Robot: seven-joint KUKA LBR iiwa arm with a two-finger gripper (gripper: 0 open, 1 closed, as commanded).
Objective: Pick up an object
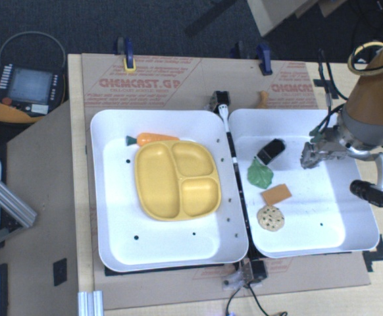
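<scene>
In the right bin [330, 239] lie a black block [270, 151], a green leafy piece [259, 174], an orange cracker [276, 194] and a round cookie [270, 218]. My gripper [312, 157] hangs over the right bin's upper middle, to the right of the black block and apart from it. I see nothing between its fingers. The left bin [112, 196] holds a yellow divided plate [176, 179] with an orange carrot [154, 138] along the plate's upper edge.
The grey arm with its orange band [373, 94] comes in from the right over the right bin's far corner. A black clip [221, 101] sits between the bins at the back. Blue clamps [129, 51] hold the cardboard base at the far edge.
</scene>
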